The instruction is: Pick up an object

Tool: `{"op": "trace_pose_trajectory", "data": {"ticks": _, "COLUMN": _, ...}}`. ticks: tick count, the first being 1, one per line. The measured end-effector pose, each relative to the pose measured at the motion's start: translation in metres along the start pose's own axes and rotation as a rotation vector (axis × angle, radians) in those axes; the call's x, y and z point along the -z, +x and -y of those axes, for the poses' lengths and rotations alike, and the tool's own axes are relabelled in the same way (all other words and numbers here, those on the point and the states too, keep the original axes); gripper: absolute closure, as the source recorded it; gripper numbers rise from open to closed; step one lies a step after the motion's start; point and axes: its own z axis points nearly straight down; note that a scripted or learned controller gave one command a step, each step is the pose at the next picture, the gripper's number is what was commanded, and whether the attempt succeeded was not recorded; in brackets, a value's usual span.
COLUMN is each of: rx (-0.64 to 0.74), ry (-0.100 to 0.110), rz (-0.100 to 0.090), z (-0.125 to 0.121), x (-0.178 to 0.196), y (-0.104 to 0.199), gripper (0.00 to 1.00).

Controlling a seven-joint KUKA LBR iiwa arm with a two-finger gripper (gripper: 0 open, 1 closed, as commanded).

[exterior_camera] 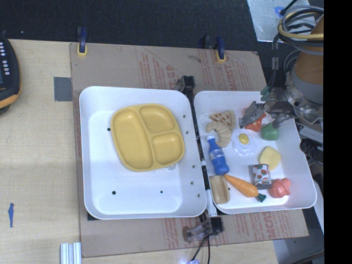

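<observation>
My gripper (265, 117) hangs over the far right part of the right bin (300, 205), its dark fingers spread open with nothing between them. Just below it lie a small red-orange piece (253, 126) and a green piece (270, 131). Also in this bin are a tan cracker-like piece (221, 121), a blue bottle (217, 155), a white item with a yellow centre (243, 141), a yellow lump (269, 157), a small can (260, 175), a carrot (242, 186), a pink-red toy (280, 187) and a tan block (219, 190).
The left bin (99, 202) holds a yellow divided plate (148, 136). Both bins sit on a cardboard sheet (137, 65) clamped to the wooden bench. A dark device (6, 70) lies at the far left. Cables (300, 21) hang above the arm.
</observation>
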Motion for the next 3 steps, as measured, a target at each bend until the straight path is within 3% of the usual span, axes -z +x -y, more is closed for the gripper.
{"op": "trace_pose_trajectory", "data": {"ticks": 1, "rx": -0.001, "ry": 0.013, "rz": -0.002, "z": -0.029, "x": -0.171, "y": -0.024, "gripper": 0.00}}
{"op": "trace_pose_trajectory", "data": {"ticks": 2, "rx": -0.002, "ry": 0.008, "rz": -0.015, "z": -0.084, "x": -0.172, "y": -0.075, "gripper": 0.00}}
{"op": "trace_pose_trajectory", "data": {"ticks": 3, "rx": -0.016, "ry": 0.046, "rz": 0.006, "z": -0.099, "x": -0.176, "y": -0.063, "gripper": 0.00}}
